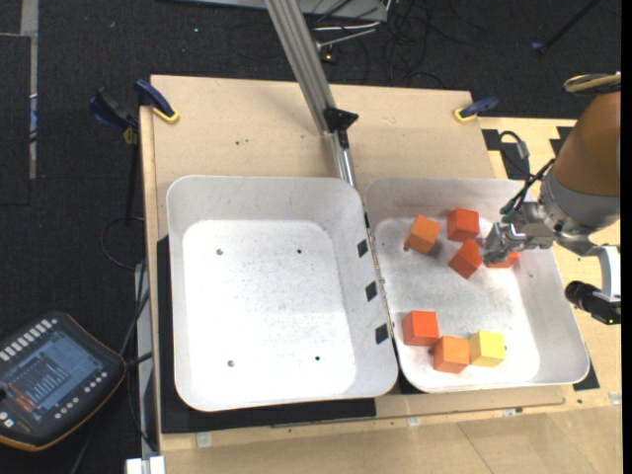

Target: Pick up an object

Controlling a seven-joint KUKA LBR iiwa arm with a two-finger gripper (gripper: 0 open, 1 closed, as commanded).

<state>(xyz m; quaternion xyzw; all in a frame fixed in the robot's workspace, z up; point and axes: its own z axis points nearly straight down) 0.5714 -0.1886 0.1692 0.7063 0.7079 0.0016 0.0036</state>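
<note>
Several small blocks lie in the right bin (553, 309). An orange block (423, 233) and a red block (462, 223) sit near its back, with another red block (465, 259) tilted just in front of them. My gripper (500, 241) is low in the bin, right of those blocks and directly over a further red block (506, 260), of which just an edge shows beneath it. Toward the bin's front sit a red-orange block (421, 326), an orange block (450, 353) and a yellow block (488, 347), close together.
The left bin (188, 265) lies beside the right one, with a slanted metal pole (301, 52) rising behind the gap between them. A teach pendant (49, 373) rests at the lower left, off the bench. Clamps (158, 102) hold the board's back corners.
</note>
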